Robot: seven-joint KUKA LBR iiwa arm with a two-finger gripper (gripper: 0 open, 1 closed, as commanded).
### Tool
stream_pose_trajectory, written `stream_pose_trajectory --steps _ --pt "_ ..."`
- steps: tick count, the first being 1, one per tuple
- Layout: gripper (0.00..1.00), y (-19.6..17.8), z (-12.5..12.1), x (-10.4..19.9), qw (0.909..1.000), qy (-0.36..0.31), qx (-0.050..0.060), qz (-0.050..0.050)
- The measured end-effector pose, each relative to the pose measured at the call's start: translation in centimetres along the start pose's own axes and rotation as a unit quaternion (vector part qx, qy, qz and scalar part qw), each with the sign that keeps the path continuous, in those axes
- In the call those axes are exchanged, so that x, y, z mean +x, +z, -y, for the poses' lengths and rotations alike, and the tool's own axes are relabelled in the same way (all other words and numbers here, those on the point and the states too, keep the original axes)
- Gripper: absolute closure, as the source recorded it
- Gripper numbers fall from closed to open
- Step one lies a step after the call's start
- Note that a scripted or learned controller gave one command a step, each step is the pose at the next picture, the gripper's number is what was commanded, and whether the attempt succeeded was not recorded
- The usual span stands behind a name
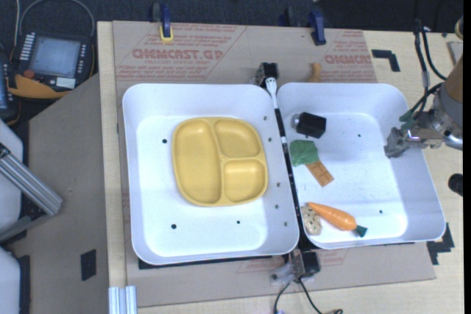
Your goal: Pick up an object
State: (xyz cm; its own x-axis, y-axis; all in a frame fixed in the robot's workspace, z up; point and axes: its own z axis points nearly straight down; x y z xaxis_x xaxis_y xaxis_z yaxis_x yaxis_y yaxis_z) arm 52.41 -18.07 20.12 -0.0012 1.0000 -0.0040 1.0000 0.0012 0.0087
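Brown board covered the bench, bearing two white bins side by side. At the right bin's (412,220) right wall hovered the gripper (397,141), nothing between its fingers; whether they stood open or shut could not be told. Well apart to its left lay a black block (310,124), a green piece (303,153) and a tan strip (321,173); a toy carrot (333,216) rested near the front edge. Bare floor lay between. The left bin (147,180) held a yellow divided plate (219,160).
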Motion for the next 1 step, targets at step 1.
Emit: stream_pose_trajectory --steps 1 --pt "1.00 -5.29 0.78 -0.41 1.0000 0.000 0.000 0.000"
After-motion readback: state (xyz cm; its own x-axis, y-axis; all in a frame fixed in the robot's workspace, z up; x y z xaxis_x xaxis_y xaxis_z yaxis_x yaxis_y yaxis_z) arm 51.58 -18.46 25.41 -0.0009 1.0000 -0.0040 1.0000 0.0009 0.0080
